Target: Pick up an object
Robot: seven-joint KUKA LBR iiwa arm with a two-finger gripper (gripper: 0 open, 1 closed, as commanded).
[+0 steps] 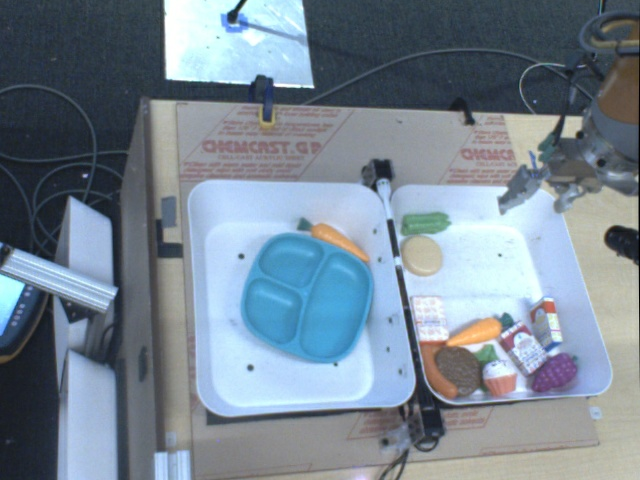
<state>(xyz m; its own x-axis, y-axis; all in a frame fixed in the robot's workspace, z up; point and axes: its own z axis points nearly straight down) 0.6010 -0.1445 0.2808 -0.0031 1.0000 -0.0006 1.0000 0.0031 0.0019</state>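
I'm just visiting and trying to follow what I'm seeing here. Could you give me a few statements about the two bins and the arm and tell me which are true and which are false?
1. The blue divided plate lies in the left bin. True.
2. The gripper is gripping the purple grapes. False: it hangs over the right bin's far corner, with the grapes lying at the near corner.
3. A carrot lies at the plate's far edge. True.
4. The green pepper sits on the blue plate. False: it lies in the right bin, beside the round cream cookie.
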